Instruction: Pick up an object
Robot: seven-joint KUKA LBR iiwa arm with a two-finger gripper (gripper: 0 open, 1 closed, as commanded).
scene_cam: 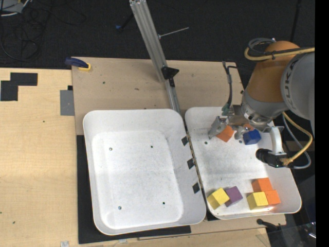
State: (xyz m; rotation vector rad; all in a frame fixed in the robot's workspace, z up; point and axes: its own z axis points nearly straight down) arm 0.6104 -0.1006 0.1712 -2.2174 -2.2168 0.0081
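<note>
My gripper (pixel 226 131) hangs over the upper part of the right bin (pixel 231 166), under the grey arm with its orange band. A small orange block (pixel 224 134) sits between the two fingers, and the gripper is shut on it. A blue block (pixel 251 137) lies just to the right of the gripper, close against the wrist. At the bin's near end lie a yellow block (pixel 218 197), a purple block (pixel 234 194), a second yellow block (pixel 257 200) and two more orange blocks (pixel 263 184) (pixel 273 197).
The left bin (pixel 103 138) stands beside the right one, with black clips (pixel 189 163) along the shared edge. A slanted aluminium rail (pixel 154 50) rises behind the bins. Cables (pixel 300 143) loop off the wrist at right.
</note>
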